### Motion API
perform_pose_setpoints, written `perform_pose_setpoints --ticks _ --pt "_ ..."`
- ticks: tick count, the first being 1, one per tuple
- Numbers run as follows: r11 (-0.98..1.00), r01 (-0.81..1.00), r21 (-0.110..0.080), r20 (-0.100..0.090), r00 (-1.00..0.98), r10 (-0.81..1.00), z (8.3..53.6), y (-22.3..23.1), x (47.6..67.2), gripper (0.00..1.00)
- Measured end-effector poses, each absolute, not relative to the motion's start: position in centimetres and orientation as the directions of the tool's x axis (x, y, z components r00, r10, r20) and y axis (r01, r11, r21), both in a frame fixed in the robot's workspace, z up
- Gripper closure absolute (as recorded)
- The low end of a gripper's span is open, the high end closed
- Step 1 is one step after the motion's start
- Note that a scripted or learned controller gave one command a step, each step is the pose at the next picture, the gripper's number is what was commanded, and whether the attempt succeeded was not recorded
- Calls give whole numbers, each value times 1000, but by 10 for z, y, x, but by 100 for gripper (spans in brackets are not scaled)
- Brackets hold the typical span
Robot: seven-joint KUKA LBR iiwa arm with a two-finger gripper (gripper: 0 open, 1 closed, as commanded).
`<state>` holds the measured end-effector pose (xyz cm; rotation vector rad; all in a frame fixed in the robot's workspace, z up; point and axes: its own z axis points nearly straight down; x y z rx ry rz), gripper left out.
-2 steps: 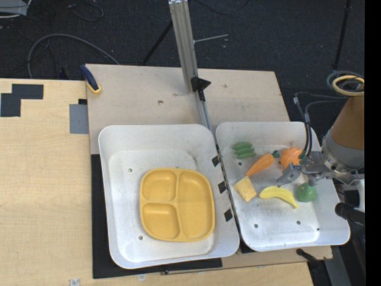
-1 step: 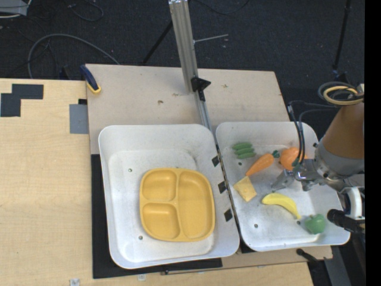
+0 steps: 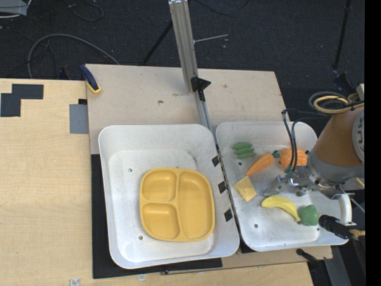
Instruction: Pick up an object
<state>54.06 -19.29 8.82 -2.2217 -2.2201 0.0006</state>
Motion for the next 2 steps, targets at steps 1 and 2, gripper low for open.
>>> perform_pose_setpoints --ticks 1,2 --pt "-2 1000 4 0 2 1000 101 -194 542 100" --pt "1 1000 1 0 -1 1000 151 -193 542 100"
